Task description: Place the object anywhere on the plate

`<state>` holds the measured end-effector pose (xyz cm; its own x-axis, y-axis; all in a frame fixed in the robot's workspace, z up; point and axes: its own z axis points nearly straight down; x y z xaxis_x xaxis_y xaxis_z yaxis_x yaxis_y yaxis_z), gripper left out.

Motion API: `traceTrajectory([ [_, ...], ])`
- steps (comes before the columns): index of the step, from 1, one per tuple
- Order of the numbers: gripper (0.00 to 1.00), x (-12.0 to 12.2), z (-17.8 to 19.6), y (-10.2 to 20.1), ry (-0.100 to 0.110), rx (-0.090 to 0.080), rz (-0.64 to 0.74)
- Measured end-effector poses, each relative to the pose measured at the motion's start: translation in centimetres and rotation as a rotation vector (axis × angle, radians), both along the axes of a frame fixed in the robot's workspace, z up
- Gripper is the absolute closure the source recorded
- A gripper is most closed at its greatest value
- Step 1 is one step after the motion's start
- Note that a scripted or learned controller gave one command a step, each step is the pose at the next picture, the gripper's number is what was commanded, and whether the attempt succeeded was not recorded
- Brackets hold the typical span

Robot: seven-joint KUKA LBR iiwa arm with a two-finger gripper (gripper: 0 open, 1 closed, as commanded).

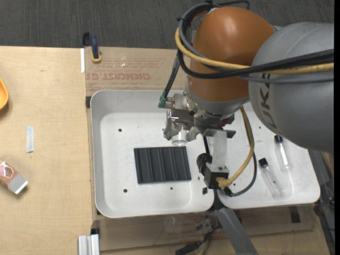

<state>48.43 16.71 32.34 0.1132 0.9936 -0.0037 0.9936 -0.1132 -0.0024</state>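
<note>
The metal gripper [179, 133] hangs over the left shallow white bin [111, 158], just beyond the far right corner of the black ribbed rectangular plate [162, 163]; whether it is released or clenched cannot be told. A clear plastic tube with a black cap [271, 177] and a second clear tube [282, 154] lie in the right white bin [304, 194], well apart from the plate.

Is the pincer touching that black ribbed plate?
Cannot tell. The slanted camera view puts the pincer right at the far edge of the black ribbed plate; its height above is unclear.
</note>
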Motion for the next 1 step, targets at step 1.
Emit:
traceTrajectory([
  [1,1.0,-0.66,-0.63,-4.38,0.003,0.0,0.095],
])
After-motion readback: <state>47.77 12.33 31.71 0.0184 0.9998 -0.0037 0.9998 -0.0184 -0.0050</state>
